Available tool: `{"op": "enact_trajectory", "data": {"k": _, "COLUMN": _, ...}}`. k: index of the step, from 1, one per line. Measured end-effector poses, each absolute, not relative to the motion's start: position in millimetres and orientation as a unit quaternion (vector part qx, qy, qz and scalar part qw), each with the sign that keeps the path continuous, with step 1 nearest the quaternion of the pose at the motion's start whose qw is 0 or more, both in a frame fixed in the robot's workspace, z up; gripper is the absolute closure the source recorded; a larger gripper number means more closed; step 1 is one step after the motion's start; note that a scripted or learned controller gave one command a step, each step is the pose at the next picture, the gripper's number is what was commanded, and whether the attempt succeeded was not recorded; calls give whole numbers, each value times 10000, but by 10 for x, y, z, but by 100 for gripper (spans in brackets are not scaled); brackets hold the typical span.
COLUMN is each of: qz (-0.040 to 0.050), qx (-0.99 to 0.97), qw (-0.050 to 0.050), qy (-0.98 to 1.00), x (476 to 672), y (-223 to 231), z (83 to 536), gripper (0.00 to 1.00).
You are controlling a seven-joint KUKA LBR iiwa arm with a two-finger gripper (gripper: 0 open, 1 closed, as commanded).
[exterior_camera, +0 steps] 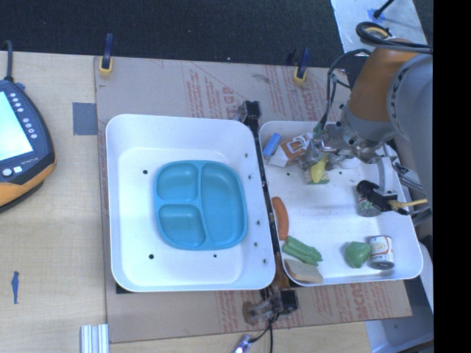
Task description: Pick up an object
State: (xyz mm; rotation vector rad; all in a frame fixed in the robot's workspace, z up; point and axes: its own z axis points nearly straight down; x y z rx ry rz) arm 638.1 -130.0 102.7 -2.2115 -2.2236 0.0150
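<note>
The gripper (318,155) hangs low over the right bin's (331,271) far end, its fingers closed on a yellow object (317,172), beside a small orange-and-white packet (295,148).

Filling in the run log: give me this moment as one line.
arm over right bin | gripper low at yellow item | grasp unclear | blue tray in left bin
</note>
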Motion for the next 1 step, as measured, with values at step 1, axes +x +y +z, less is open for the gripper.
{"op": "enact_trajectory", "data": {"k": 1, "qz": 5, "qx": -7052, "qw": 10, "qy": -7090, "x": 6440, "y": -371, "z": 1927, "gripper": 100}}
